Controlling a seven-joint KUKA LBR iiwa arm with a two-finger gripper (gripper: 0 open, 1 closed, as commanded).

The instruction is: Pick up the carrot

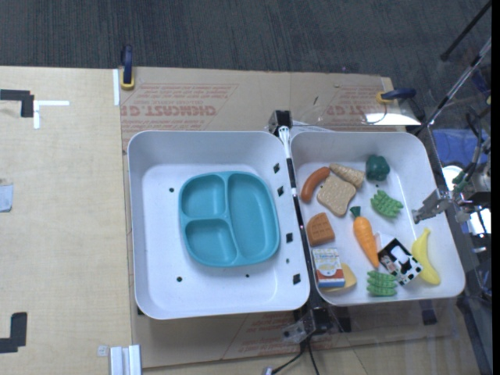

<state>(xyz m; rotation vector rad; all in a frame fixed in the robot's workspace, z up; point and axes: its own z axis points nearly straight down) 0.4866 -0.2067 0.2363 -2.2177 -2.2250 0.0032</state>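
The carrot [365, 239] is orange with a small green top. It lies in the middle of the right bin [442, 180], with its green end toward the back and its tip toward the front. A black-and-white patterned toy [398, 261] touches its tip. A brown bread slice [337, 197] sits just behind its top.
Around the carrot in the right bin are a sausage [315, 182], a dark green broccoli [377, 167], a green leafy piece [386, 203], an orange pastry [320, 229], a juice carton [327, 262], a banana [426, 258] and a green pod [381, 283]. The left bin [148, 233] holds a teal divided plate [230, 218].
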